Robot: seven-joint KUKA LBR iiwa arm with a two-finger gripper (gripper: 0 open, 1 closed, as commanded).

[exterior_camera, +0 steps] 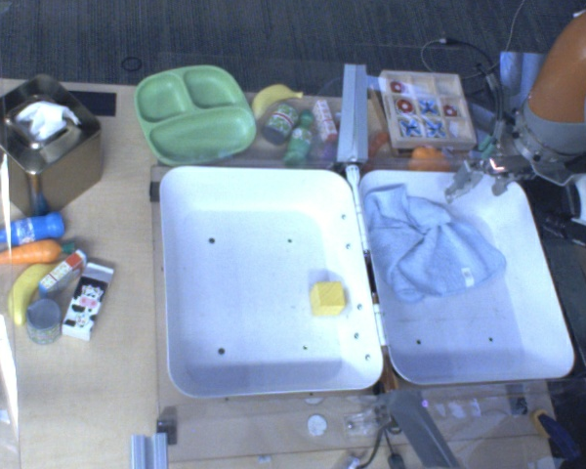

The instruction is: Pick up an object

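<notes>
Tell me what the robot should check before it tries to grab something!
1. Something to grab in the right white bin: ok, a crumpled light blue cloth lies there.
2. Something in the left white bin: ok, a small yellow block.
3. Gripper above a target: ok, it is at the cloth's upper right edge.
4. Gripper open: cannot tell.
5. Anything held already: cannot tell.

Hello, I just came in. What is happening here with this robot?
A robot arm reaches in from the right. Its gripper hangs above the top edge of the right bin, near a crumpled blue cloth. A yellow block lies in the left bin. Nothing is seen held.
</notes>
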